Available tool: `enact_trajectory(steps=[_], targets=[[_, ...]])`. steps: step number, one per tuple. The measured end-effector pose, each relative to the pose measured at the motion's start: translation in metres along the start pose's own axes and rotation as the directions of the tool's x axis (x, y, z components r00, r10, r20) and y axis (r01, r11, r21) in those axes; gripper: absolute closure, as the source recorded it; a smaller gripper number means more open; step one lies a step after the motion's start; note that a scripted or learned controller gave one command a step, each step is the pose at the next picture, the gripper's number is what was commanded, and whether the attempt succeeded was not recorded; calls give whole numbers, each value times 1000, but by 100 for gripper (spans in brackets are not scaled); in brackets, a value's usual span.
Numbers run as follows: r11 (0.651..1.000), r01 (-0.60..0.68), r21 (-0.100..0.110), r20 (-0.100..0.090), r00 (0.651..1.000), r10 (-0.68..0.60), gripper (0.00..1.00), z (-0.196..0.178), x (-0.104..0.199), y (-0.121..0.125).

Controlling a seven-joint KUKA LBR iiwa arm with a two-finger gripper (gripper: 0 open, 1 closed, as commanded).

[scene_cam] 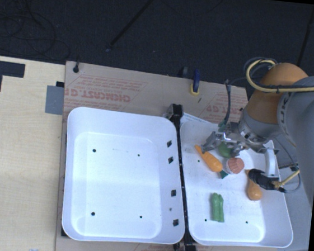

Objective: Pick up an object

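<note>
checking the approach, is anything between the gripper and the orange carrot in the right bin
Nothing visible does. The gripper hangs right above the carrot; the round red piece lies beside it, off to the side.

2 white bins (90, 121), 1 carrot (209, 159), 1 green veg (217, 207), 1 orange obj (253, 191)

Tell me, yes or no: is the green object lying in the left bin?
No. The green object lies in the right bin, below the orange carrot-like piece.

Two white bins (111, 232); an orange carrot (209, 159), a green vegetable (217, 208), an orange fruit (253, 191), a red-and-white piece (236, 165).
</note>
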State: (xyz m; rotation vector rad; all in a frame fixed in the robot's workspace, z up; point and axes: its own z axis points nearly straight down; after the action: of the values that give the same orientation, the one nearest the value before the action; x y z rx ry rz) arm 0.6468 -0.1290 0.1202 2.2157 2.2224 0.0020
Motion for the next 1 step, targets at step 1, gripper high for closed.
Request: enact_trajectory(steps=[1], targets=[[1000,-1,8,-3,1000,1,0,30,50,-4]])
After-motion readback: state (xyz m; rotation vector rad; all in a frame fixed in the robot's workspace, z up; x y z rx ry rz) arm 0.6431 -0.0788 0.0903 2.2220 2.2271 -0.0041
